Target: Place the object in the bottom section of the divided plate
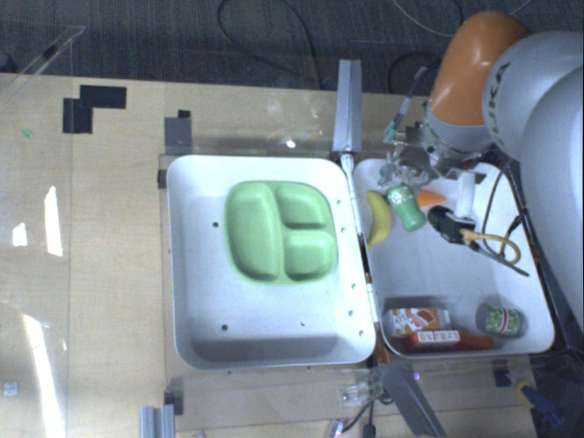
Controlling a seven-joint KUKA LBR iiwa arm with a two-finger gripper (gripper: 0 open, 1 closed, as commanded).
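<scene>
**Arm low over the right bin, green bottle at its fingertips**

From above the bench, at a slant, two shallow white bins sit side by side on the pale wooden top. The left white bin (196, 331) holds a light green plastic divided plate (279, 231), rounded at the corners, with one long section on its left side and two smaller sections stacked on its right. Nothing lies in any of the sections.

The right white bin (538, 322) carries the clutter. A yellow banana (378, 218) lies curved against the bin's left wall, just beside the divider between the bins. Right next to it is a small green bottle-shaped object (407, 208), tilted, with something orange (429, 197) just beside it on the right. Along the near edge lie a small printed box in red and white (416, 319), a red tube-like packet (449, 339) touching it below, and a small green round tin (501, 319) off to the right.

The grey arm with its orange band (474, 57) reaches in from the right, and its two-finger gripper (401, 182) hangs at the top of the right bin, directly above the green bottle. The metal parts and cables crowd together there, so I cannot tell how the claw is set or whether it has the bottle.
</scene>
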